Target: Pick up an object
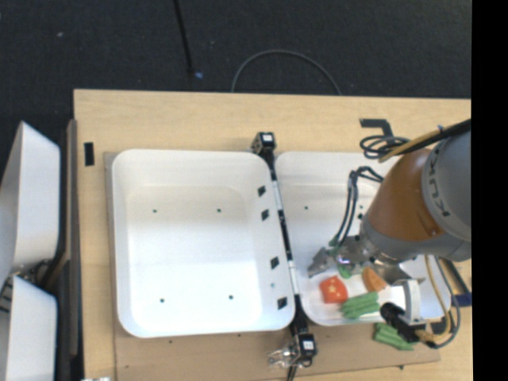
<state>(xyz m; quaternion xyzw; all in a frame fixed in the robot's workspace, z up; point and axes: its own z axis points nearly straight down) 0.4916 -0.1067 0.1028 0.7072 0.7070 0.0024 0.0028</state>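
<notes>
My gripper hangs low over the front left part of the right bin, under the arm's orange band. Just in front of it a red object lies on the bin floor, close to the divider between the bins. A long green object lies to the right of the red one. An orange object peeks out beside the wrist. The arm hides most of the bin's right half. Nothing shows between the gripper's tips.
The left bin lies beside the right one, with black clips along the shared rim. Another green piece sits at the right bin's front edge. White boxes stand at the far left, off the bench.
</notes>
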